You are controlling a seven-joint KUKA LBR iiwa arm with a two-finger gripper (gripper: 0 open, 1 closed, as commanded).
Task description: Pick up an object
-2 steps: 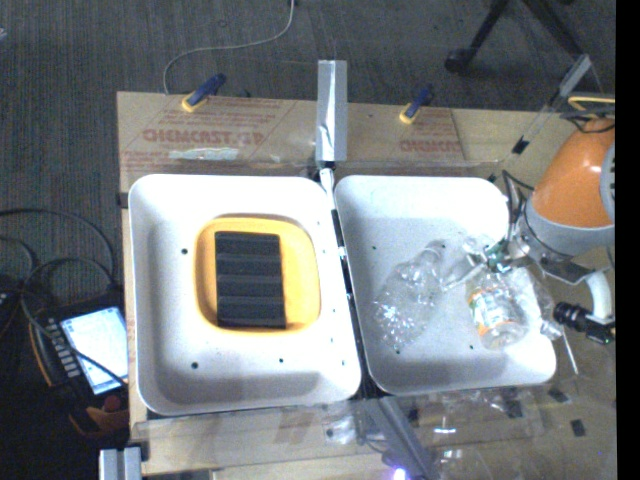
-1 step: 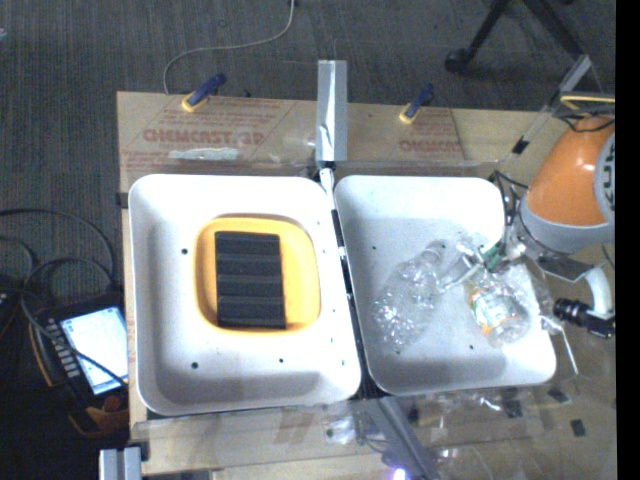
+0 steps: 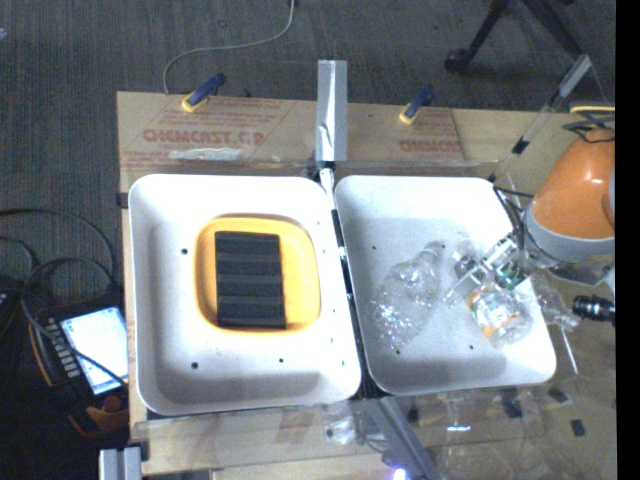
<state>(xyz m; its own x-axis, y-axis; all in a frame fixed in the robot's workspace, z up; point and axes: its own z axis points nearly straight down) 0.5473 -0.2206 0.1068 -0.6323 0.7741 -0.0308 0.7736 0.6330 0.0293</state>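
The end effector (image 3: 497, 268) sits low in the right bin (image 3: 400, 368), among clear plastic objects (image 3: 410, 288) lying near its right side; whether it grips anything cannot be told. The left bin (image 3: 160, 368) holds a yellow tray (image 3: 305, 268) with a black insert (image 3: 248, 280)

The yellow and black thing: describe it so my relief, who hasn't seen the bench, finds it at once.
Take the left bin of the two white ones. In its middle lies the yellow block, rounded at the corners, with a black ribbed panel on top. It is the solid, coloured item, while the right bin holds clear crumpled plastic.
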